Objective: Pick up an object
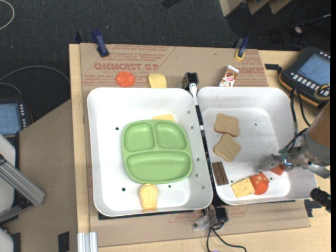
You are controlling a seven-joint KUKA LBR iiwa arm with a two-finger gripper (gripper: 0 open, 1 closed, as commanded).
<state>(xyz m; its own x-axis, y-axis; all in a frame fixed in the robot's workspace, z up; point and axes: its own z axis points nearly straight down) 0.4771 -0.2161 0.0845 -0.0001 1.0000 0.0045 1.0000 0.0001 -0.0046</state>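
Note:
The right bin (247,96) holds two brown toast slices (226,124) (227,148), a dark chocolate bar (219,173), a yellow cheese wedge (241,187) and a red strawberry-like piece (259,183). My gripper (274,164) reaches in from the right, low over the bin's front right part, just up and right of the red piece. A small red patch shows at its tip. In the left bin (105,140) lie a green divided plate (156,150), a yellow slab (164,117) half hidden behind the plate, and a ridged yellow piece (149,196).
Behind the bins on the cardboard lie an orange disc (125,79), a yellow piece (157,81) and a small carton (229,76). Blue clamps (100,42) (241,47) grip the bench's far edge. A teach pendant (311,76) sits at the right.

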